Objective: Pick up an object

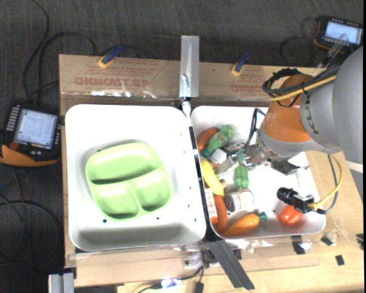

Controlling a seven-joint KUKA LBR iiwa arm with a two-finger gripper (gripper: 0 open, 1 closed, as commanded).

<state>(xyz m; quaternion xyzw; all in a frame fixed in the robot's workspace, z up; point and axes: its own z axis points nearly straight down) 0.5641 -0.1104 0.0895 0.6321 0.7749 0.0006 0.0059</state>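
The gripper point(247, 157) hangs low in the right bin point(305, 176); jaw state cannot be told. A small green bottle point(241, 177) lies just below it, long axis roughly upright in view

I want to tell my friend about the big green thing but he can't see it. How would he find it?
Look at the two white bins side by side and pick the left bin. Lying in its middle is a light green plate split into three sections. It is alone in that bin, while the small toy foods are heaped in the right bin.
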